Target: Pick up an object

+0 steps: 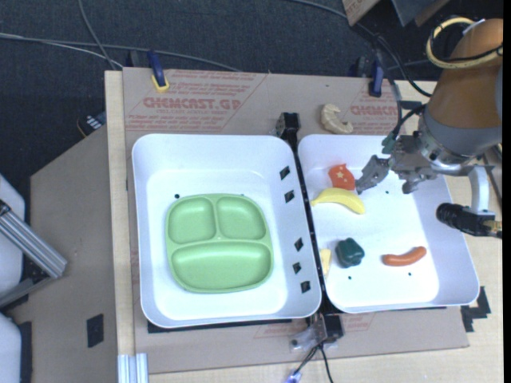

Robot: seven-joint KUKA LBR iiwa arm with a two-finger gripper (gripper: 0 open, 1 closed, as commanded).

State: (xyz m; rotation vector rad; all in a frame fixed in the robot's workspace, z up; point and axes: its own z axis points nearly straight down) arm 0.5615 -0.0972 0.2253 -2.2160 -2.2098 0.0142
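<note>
The right bin [447, 282] holds a yellow banana [339, 201], a small red-orange piece [341, 175], a dark green lump [349, 252] and an orange-red sausage [404, 255]. My gripper [390, 181] hangs over the upper part of this bin, just right of the red-orange piece and the banana. It is open, its fingers spread, one fingertip [368, 179] close to the red-orange piece. Nothing is held between them.
The left bin [152, 166] holds a green divided plate [219, 241]. A small yellow bit [325, 260] lies against the right bin's left wall. A beige lump [336, 118] rests on the cardboard behind the bins. Clamps and cables sit along the far edge.
</note>
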